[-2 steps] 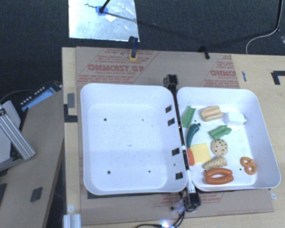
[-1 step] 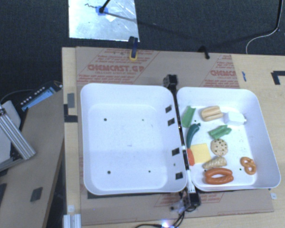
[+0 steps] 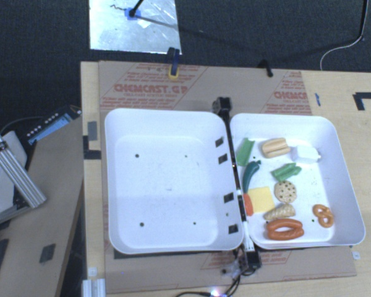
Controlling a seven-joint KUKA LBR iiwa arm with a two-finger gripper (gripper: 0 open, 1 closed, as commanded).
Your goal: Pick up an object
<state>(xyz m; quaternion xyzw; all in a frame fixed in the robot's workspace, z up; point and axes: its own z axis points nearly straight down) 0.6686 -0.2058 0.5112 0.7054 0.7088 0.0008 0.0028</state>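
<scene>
Cardboard sheet [image 3: 148, 85] under bins; foil square [image 3: 135, 17] on dark carpet [image 3: 266, 17] behind bench

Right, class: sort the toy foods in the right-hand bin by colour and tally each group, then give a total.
Green: 3, a pod, a dark pepper, a leafy piece
Tan or brown: 4, a bread roll, a cookie, a pastry, a pretzel
Yellow: 1, a cheese square
Red-orange: 1, a sausage
White: 1, a white piece
Total: 10

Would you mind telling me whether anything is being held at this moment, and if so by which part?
Nothing is seen being held: the toy foods, such as the pretzel and hot dog, all lie loose in the right bin.
</scene>
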